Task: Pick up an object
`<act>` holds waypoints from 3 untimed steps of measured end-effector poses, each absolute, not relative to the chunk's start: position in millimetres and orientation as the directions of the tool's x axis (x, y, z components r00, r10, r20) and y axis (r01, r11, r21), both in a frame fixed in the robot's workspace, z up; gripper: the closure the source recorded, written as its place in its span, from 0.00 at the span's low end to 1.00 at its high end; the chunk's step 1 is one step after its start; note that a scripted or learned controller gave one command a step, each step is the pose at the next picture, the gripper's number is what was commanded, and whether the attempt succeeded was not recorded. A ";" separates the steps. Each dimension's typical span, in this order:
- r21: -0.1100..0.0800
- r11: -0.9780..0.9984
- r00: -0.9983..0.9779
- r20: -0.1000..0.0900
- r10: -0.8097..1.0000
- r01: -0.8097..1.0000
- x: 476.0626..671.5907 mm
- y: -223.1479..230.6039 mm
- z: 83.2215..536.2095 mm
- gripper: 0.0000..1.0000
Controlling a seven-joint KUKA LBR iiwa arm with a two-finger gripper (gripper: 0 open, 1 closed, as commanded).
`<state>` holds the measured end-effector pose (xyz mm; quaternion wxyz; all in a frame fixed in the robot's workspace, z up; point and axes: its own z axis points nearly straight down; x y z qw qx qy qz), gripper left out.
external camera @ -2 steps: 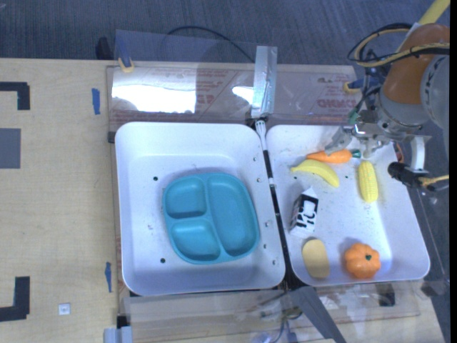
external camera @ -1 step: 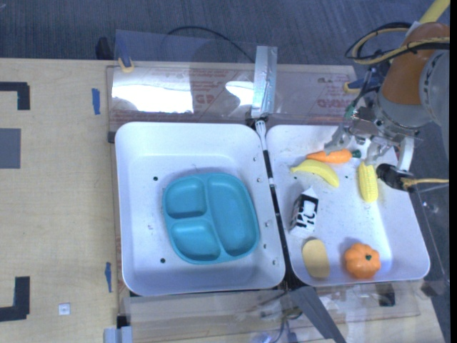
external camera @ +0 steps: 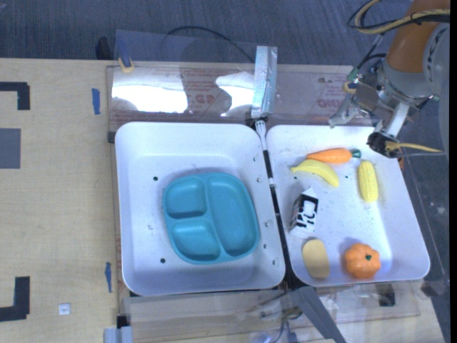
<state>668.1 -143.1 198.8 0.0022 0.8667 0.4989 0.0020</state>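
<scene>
pincer [external camera: 355,104]: over the far rim of the right bin [external camera: 414,252]; open or shut, cannot tell
carrot [external camera: 330,156]: nearest, in that bin, near the pincer, apart from it
banana [external camera: 318,170]: touching the carrot
corn [external camera: 367,181]: just right of the carrot
potato [external camera: 315,257], pumpkin [external camera: 362,260]: near edge, well apart from the pincer
black-white box [external camera: 305,211]: mid-bin, markings unreadable
arm: cut off top right
pincer tip: blurred

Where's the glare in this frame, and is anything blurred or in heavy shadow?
Camera view: bright glare blows out the clear panel behind the left bin. Camera view: the right bin is evenly lit, with soft, short shadows beside the banana and orange fruit. Camera view: items look sharp, and the arm at upper right is slightly soft.
</scene>
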 end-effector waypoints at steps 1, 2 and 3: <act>0.004 -0.398 0.398 0.002 0.917 0.917 630.5 -118.0 87.4 0.00; 0.002 -0.079 0.079 0.002 0.997 0.997 584.3 -92.5 87.1 0.00; 0.010 -0.084 0.084 0.001 0.997 0.996 586.1 -94.5 99.1 1.00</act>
